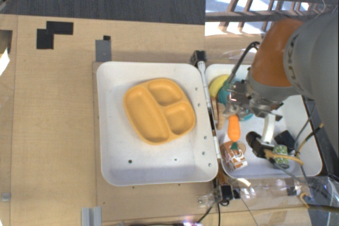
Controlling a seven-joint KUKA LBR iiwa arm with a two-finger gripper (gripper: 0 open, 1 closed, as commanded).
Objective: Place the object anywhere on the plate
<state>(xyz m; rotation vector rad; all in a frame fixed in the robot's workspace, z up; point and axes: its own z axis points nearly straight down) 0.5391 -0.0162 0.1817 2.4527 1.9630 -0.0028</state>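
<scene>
From where I stand, no lettering can be made out anywhere. The small brown carton (234, 155) in the right bin (312, 164) carries a white printed pattern, too blurred to read.

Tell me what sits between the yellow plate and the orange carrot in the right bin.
In the camera view, between the yellow plate and the carrot come bare left bin floor, then the two bins' adjoining rims.
</scene>
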